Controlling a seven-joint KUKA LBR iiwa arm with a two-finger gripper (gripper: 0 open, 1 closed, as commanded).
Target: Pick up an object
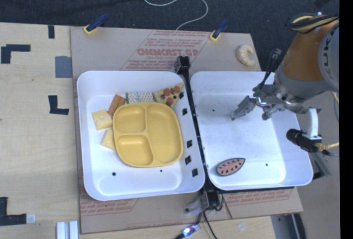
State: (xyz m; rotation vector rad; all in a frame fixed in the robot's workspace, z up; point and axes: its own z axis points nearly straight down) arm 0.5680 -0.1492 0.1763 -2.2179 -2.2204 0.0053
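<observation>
A grey robot arm (309, 64) with an orange band hangs over the right bin (287, 174), its claw (255, 110) spread wide and holding nothing. From where I stand, the pick has not begun in earnest: the claw sits above bare white floor in the bin's upper half, and nothing lies between its two dark fingers.

The nearest thing to take is a small oval piece (230, 166), reddish-brown with dark spots, flat and leaf-like, lying near the front wall of the same bin, well apart from the claw. It looks thin and light, likely hard to get fingers under. What is left, as I judge it: travel to a target, drop, close, lift.

The left bin (88, 177) is busier. A yellow tray (148, 134) of smooth moulded plastic, with three compartments and rounded corners, fills its middle. Pale square slabs (102, 120) like toy crackers and an orange-brown piece (115, 104) peek out at its left side; a patterned piece (171, 93) and a speckled strip (139, 97) lie along its far edge.

Both bins are shallow, glossy white with rounded rims, set on cardboard (160, 50) clamped to the wooden desk (33, 133). A pale curled lump (246, 54) rests on the cardboard beyond the right bin.
</observation>
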